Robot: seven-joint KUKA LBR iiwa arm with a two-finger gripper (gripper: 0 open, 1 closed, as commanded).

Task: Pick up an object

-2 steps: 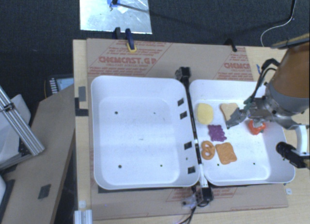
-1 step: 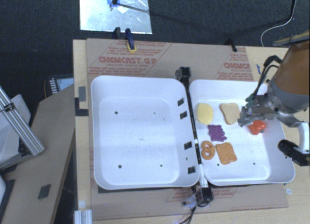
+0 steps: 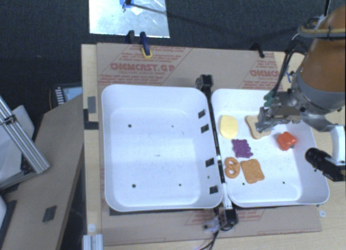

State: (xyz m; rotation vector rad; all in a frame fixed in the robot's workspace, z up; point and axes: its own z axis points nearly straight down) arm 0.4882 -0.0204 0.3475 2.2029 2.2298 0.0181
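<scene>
The right bin (image 3: 303, 192) holds several small food toys. A yellow oval piece (image 3: 228, 126) lies near its left wall, with a purple grape cluster (image 3: 242, 147) below it. A pretzel (image 3: 231, 167) and a tan toast slice (image 3: 252, 171) lie toward the front. A red-orange piece (image 3: 286, 140) sits to the right. My gripper (image 3: 264, 125) hangs low over a tan cracker-like piece (image 3: 255, 128) at the bin's back, its tips down at that piece.
The left bin (image 3: 116, 103) lies beside the right one, joined by a black clip strip (image 3: 208, 130). Both rest on a cardboard sheet (image 3: 162, 62). A black fixture (image 3: 323, 163) sticks in at the right edge. A metal frame (image 3: 21, 146) stands at the far left.
</scene>
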